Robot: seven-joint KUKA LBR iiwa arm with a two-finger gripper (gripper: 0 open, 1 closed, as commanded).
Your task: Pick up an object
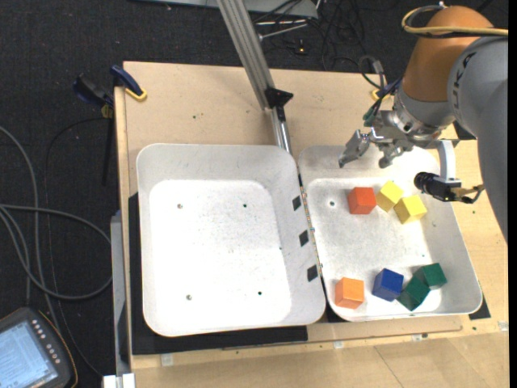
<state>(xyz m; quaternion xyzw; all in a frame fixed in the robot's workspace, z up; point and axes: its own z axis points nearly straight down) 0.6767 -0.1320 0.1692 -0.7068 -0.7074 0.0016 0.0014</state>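
Nearest the camera, an orange cube [349, 291], blue cube [388, 284] and two green cubes [422, 284] are crowding the right bin's [462, 249] front edge, while another orange cube [362, 200] and two yellow cubes [401, 200] are sitting farther back. Pincer [370, 153] is hovering over the bin's far rim with fingers spread wide, gripping nothing; a descent here is risking striking the rim or nudging touching cubes apart. No legible writing is showing on anything.

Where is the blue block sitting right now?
The blue block lies in the right bin, near its front edge, between an orange block and two green blocks.
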